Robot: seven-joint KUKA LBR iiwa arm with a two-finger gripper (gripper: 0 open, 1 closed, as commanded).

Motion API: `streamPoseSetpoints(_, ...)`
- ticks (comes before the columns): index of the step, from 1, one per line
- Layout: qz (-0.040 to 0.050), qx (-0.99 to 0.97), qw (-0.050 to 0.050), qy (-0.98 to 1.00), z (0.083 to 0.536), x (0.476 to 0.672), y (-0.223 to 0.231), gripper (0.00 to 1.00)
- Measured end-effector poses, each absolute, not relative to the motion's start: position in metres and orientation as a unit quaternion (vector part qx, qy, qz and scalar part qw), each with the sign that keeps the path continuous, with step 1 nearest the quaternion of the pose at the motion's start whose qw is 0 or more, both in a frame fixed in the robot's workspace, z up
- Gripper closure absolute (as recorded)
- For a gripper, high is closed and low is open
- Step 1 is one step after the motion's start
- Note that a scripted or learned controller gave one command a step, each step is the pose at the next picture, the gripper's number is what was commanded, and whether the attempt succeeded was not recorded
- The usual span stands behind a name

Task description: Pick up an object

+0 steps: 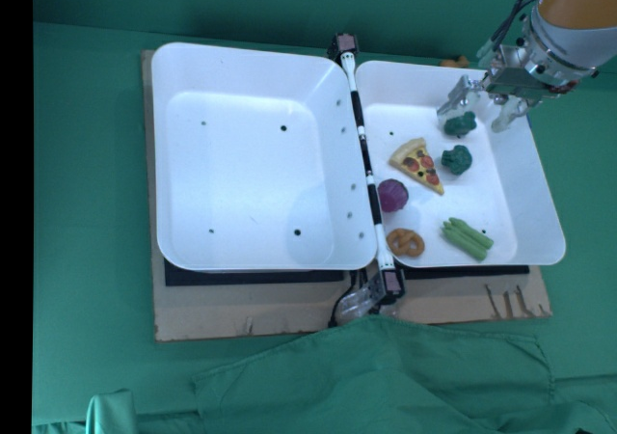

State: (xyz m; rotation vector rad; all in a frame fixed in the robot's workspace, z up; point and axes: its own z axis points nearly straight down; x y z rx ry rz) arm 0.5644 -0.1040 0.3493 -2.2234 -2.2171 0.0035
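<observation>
The gripper (pixel 479 114) straddles a dark green toy (pixel 461 122), fingers spread, nothing clamped; closing off-centre could squirt it aside.

Looking like robotics lab: green cloth (pixel 87 230) covering bench, two white bins (pixel 193 66) sitting on cardboard sheet (pixel 241 324) at frame centre, toy food (pixel 418 162) lying in right one.
</observation>
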Motion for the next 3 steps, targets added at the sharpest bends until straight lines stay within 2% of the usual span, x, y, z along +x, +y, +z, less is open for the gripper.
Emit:
streamPoseSetpoints(1, 0.0044, -0.709, 0.005, -0.705, 0.242, 0.567, -0.111, 0.00)
streamPoseSetpoints(2, -0.0015, -0.706, -0.002, -0.708, 0.296, 0.581, -0.054, 0.00)
streamPoseSetpoints(3, 0.0043, -0.710, 0.004, -0.704, 0.204, 0.571, -0.102, 0.00)
